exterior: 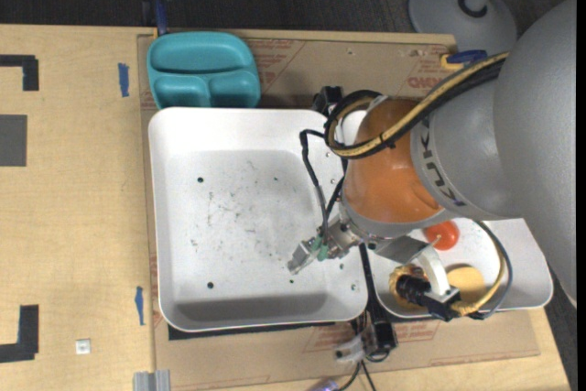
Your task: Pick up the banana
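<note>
Gripper [307,255] over left bin [183,197], near its right wall.
Fingers together, nothing between; banana [464,277] in right bin [536,284].

Cardboard-topped bench [73,224], two white bins [183,197] (side by side), teal tray [203,69]

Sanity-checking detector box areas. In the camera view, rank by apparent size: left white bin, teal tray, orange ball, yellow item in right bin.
1. left white bin
2. teal tray
3. yellow item and orange ball: both partly hidden by the arm, too close to rank.
</note>
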You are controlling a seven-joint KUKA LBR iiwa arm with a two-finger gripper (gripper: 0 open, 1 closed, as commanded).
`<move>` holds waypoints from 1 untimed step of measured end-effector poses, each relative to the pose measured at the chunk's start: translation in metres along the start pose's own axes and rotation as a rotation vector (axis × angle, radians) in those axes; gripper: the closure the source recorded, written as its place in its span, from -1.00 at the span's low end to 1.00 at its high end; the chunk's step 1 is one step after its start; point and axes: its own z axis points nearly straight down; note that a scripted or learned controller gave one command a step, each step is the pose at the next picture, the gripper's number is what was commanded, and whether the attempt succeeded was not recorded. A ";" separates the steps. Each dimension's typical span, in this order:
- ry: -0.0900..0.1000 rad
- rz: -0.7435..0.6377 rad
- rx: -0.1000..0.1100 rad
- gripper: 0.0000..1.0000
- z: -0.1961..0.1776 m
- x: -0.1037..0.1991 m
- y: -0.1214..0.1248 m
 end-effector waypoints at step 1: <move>-0.006 -0.033 0.005 -1.00 0.002 0.002 0.002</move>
